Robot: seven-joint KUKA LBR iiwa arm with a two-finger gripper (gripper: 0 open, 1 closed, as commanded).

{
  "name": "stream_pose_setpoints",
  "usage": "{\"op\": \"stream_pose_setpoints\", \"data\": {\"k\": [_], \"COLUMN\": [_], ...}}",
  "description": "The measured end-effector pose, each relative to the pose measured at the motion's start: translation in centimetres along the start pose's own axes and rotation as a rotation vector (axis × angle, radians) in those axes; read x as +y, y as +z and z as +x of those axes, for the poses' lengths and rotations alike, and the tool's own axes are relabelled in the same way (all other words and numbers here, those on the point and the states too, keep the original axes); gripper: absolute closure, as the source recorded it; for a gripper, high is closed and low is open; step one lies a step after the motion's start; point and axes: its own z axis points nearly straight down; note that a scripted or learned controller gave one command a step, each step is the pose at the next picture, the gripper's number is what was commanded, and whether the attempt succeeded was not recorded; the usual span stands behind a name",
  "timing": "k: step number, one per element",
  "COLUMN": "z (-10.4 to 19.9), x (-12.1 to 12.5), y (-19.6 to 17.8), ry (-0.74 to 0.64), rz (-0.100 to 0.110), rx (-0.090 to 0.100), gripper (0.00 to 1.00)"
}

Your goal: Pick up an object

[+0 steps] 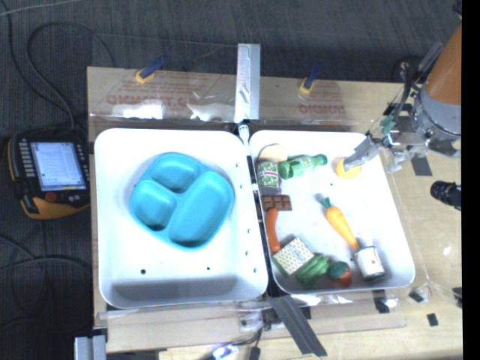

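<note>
While you scanned from the left, a handheld control pendant (46, 172) lay on the dark floor beside the bench, screen lit. Next came the left bin (112, 276), holding a blue three-compartment plate (182, 199) roughly at its centre. A metal bar (248, 81) stood at the back btwn the two bins. The right bin (401, 238) held the clutter you'd pick from: a green bottle (289, 167) lying on its side near the back-left corner, w/ a pale round item (271, 153) just behind it, a brown chocolate bar (273, 202) below that, and a reddish sausage-like piece (272, 231) along the left wall. Toward the front you had a patterned box (292, 256), a green vegetable (313, 268) touching it, and a small red item (342, 277) by the front wall. A carrot (341, 225) lay diagonally mid-bin, and a small white can (370, 262) sat just beyond its lower end, near the front-right corner. A yellow item (347, 169) sat near the back-right, right at the tip of the gripper (361, 154), which reached in at a slant from the arm (442, 81) on the right. Can't tell whether it was apart or together, and you couldn't see anything held in it.
</note>
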Motion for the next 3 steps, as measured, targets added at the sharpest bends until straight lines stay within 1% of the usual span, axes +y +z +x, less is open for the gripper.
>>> {"op": "stream_pose_setpoints", "data": {"k": [1,2,3], "z": [-0.1,0.7,0.8], "x": [-0.2,-5.1,-4.9], "y": [-5.0,8.7,8.0], "ry": [-0.111,-0.113,-0.115], "rz": [-0.001,0.002,0.004], "rx": [-0.004,0.001,0.004], "gripper": [0.0,0.0,1.0]}}
